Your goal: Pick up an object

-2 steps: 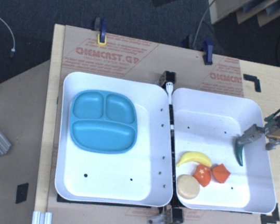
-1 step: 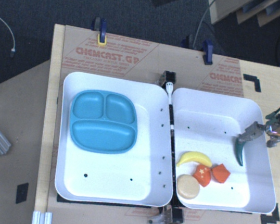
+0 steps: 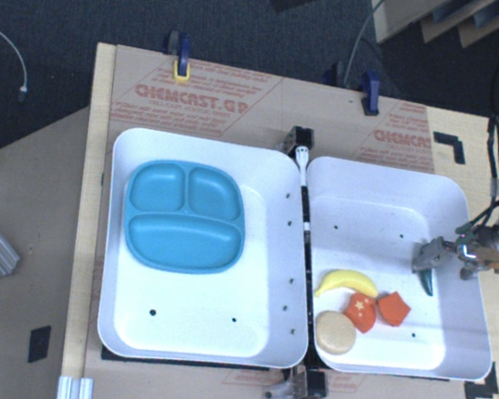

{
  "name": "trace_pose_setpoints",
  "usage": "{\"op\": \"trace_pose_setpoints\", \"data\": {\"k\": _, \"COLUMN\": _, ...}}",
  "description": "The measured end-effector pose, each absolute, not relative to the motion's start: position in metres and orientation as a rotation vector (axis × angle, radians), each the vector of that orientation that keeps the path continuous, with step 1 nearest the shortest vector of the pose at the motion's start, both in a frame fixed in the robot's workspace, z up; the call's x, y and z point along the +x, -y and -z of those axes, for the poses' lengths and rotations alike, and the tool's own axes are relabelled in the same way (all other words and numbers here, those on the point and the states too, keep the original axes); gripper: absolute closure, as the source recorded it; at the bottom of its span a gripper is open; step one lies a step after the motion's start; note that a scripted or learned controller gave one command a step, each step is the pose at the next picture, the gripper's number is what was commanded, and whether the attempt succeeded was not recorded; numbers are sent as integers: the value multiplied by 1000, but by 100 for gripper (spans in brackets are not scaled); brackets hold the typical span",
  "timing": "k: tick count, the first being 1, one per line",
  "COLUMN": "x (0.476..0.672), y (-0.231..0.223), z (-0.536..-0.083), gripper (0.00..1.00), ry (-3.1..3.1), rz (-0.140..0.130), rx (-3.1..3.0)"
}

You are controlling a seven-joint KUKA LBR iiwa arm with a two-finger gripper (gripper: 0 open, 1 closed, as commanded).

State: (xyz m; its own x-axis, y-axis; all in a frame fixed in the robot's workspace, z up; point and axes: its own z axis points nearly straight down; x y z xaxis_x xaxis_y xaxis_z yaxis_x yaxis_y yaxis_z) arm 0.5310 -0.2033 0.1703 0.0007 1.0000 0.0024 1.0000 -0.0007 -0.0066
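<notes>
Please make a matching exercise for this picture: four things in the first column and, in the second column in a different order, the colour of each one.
Things:
1. divided plate in the left bin
2. banana
3. round disc
4. block

Colours:
A. yellow
B. beige
C. orange-red
D. blue

Pairs: 1-D, 2-A, 3-B, 4-C

The scene is viewed by a single camera fixed above the bench (image 3: pixel 246 99), looking down at a slant from the near side. Both white bins are taken in whole, the left bin (image 3: pixel 124 221) and the right bin (image 3: pixel 391 193), from a moderate height. Dark floor is seen beyond the far edge.
</notes>
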Motion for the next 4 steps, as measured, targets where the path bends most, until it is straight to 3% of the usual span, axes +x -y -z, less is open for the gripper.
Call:
{"op": "trace_pose_setpoints", "data": {"k": 2, "x": 526, "y": 208, "z": -82, "gripper": 0, "ry": 2218, "rz": -3, "rx": -2218}}
{"op": "trace_pose_setpoints", "data": {"k": 3, "x": 527, "y": 209, "z": -95, "gripper": 100, "ry": 2222, "rz": 0, "rx": -2223}}
{"op": "trace_pose_setpoints", "data": {"k": 4, "x": 527, "y": 211, "z": -159, "gripper": 100, "ry": 2226, "rz": 3, "rx": -2225}}
